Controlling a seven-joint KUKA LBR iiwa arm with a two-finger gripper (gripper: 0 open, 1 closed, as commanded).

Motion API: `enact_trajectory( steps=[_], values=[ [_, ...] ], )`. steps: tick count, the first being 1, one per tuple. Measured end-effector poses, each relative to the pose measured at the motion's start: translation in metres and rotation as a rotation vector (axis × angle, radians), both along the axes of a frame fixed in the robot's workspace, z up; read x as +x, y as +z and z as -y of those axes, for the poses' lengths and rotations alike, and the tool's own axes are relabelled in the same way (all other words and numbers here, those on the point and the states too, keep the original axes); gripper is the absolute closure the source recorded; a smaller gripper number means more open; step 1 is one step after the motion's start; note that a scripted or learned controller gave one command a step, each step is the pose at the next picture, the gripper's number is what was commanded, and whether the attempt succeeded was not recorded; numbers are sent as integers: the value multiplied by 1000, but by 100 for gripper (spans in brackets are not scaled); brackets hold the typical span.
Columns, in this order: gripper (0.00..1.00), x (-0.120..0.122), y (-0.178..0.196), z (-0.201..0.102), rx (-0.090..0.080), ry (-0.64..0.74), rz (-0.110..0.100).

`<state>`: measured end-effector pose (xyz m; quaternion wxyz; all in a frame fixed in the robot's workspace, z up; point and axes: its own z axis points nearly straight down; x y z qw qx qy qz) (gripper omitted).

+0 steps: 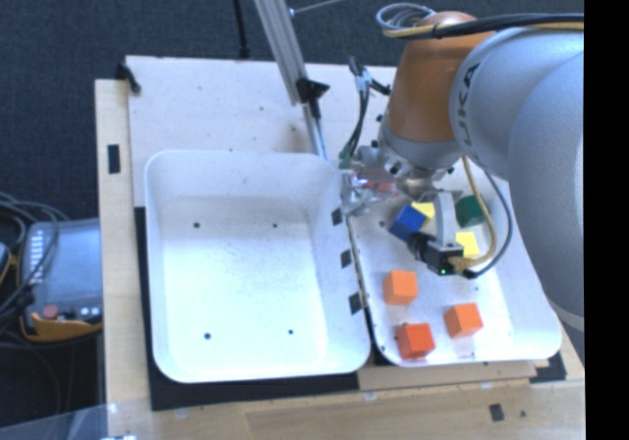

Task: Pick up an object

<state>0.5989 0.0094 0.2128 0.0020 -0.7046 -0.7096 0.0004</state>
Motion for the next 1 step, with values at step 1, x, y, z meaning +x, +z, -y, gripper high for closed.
enact_trajectory(
  steps=[1],
  values=[
    [100,20,9,-50,0,0,6]
  ],
)
